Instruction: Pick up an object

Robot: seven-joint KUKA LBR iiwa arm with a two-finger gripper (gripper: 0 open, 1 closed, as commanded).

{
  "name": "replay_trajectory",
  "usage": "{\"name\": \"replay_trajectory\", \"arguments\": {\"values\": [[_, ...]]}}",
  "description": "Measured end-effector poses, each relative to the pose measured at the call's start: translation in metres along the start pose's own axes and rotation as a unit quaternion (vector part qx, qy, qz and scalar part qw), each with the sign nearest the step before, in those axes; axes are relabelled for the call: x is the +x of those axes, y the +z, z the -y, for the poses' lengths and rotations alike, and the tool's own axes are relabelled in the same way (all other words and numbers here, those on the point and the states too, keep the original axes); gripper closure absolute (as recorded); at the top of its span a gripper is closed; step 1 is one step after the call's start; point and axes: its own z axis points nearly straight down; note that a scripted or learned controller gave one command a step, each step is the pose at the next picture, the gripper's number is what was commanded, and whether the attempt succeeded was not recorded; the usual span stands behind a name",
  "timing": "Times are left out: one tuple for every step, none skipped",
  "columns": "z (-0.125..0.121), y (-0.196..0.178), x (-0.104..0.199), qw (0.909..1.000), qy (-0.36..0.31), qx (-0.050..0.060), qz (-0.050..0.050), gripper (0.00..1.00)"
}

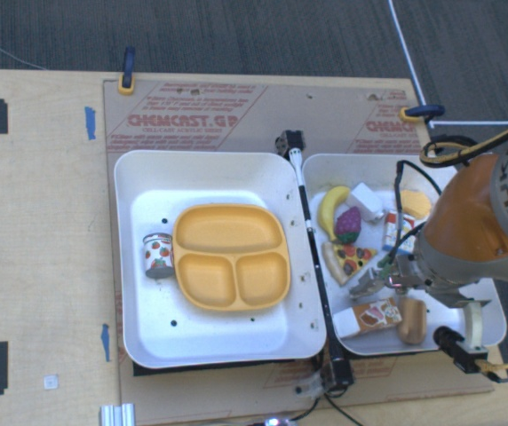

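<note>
A grey KUKA arm with an orange band reaches into the right bin point(494, 327) on the worktop point(32, 264), its gripper point(371, 280) low among a crowd of toy foods; its state cannot be told from this slanted view, and nothing is visibly caught in it. The risk, as judged here, is the clutter: with pieces lying against one another around the gripper, a closing move could nip two at once, push one aside, or slide off a rounded shape and come up with nothing. Taking the gripper as the landmark and going near to far, a brown bread-like piece point(411, 321) and a flat packet point(371, 316) lie just on the camera side of it, near the bin's front wall. A pizza slice point(350, 260) lies touching or just beside the gripper, on the side toward the other bin. Beyond it sit a purple grape bunch point(348, 224), then a banana point(330, 208) and a white block point(364, 198) toward the far wall. Any of these could serve as the object to pick. Well apart from the gripper, across the shared rims, the left bin point(138, 185) holds a yellow divided plate point(232, 256) with a small patterned cup point(158, 256) against its outer edge.
</note>
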Motion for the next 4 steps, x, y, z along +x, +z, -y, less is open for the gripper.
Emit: {"name": "replay_trajectory", "arguments": {"values": [[-0.003, -0.011, -0.005, 0.9999, 0.002, -0.007, 0.007, 1.00], [0.000, -0.095, 0.073, 1.0000, -0.003, 0.001, -0.001, 1.00], [0.000, -0.095, 0.072, 1.0000, -0.002, 0.001, -0.001, 0.00], [0.000, -0.095, 0.072, 1.0000, -0.002, 0.001, -0.001, 0.00]]}}
